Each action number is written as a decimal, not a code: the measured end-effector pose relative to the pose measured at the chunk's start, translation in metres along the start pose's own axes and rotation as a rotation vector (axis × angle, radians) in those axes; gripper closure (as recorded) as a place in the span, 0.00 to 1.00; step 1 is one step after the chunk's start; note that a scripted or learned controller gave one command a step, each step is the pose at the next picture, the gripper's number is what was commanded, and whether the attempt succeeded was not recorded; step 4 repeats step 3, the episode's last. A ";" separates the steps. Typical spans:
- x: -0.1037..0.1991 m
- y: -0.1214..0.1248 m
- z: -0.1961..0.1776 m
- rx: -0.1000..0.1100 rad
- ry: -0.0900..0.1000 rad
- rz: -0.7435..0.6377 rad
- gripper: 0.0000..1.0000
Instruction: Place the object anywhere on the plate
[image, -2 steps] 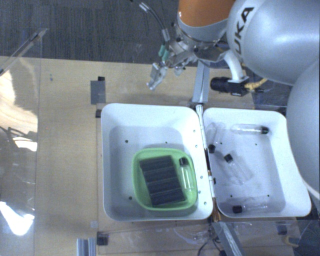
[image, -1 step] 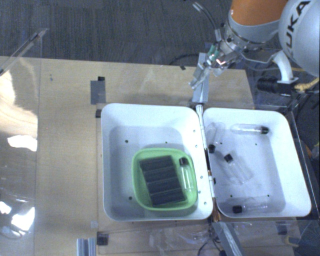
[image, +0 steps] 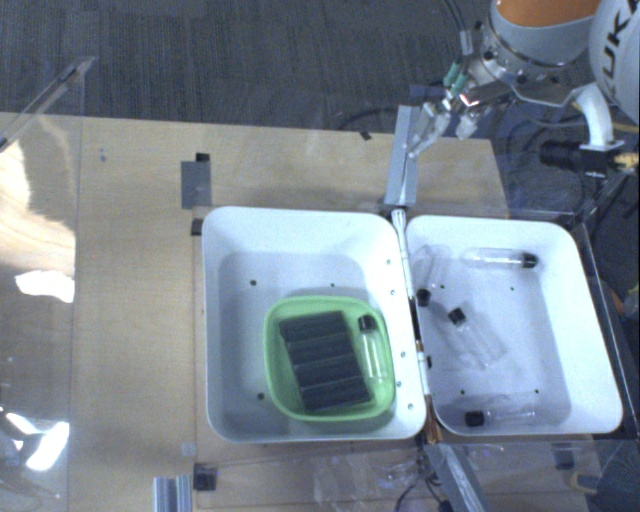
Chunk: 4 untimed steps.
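A green square plate (image: 276, 338) lies in the left bin (image: 230, 300). On it rests a dark ridged block (image: 322, 362). A clear vial (image: 373, 350) with a black cap lies along the plate's right side, next to the block. My gripper (image: 443, 128) hangs high above the bench behind the bins, over the far end of the divider between them. It is open, with nothing between its fingers, and it is well away from the plate and the vial.
The right bin (image: 585, 330) holds several clear vials with black caps: one at the back (image: 498, 259), one mid-bin (image: 472, 335), one at the front (image: 500, 412). A grey metal post (image: 402, 165) stands behind the divider, just under the gripper.
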<state>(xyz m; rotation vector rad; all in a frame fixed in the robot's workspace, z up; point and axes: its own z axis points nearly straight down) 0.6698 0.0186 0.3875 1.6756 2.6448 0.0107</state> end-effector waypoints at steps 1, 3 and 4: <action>0.054 0.024 0.030 0.007 0.003 0.169 0.00; 0.185 0.084 0.133 0.008 0.005 0.133 0.00; 0.185 0.084 0.133 0.008 0.005 0.133 0.00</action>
